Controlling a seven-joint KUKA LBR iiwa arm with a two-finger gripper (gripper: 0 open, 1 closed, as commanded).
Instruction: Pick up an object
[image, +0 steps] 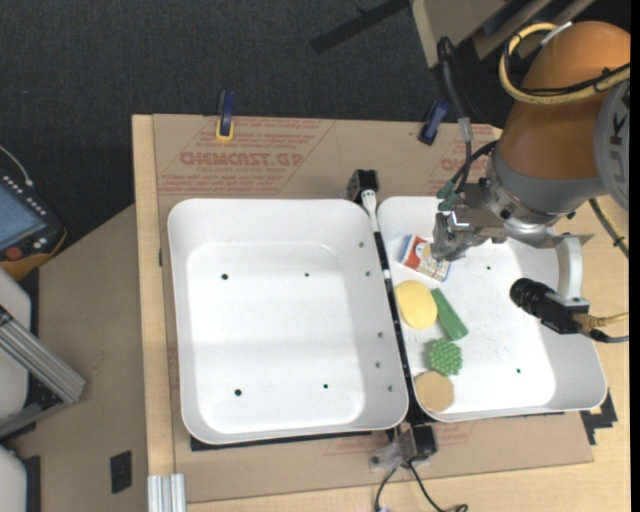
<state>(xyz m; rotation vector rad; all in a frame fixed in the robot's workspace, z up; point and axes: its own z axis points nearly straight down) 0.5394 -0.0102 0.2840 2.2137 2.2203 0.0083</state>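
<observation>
From above, the tool (447, 238) hangs low in the right bin (560, 385), right over a small red, white and blue packet (421, 256); its spread I cannot tell. At six o'clock of the packet lie a yellow lemon (416, 306), green stick (450, 314), green knobbly ball (444, 356) and tan disc (434, 391).

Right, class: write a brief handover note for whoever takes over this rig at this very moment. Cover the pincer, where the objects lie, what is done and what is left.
Pincer: low over the far left part of the right bin, just above a small red, white and blue packet; whether it is open or shut cannot be told.
Objects, all along the right bin's left side: the packet, a yellow lemon-like piece, a green stick, a green knobbly ball, a tan disc.
Left bin: bare white floor.
Done: nothing visibly lifted.
Left: grip one object and raise it.
</observation>
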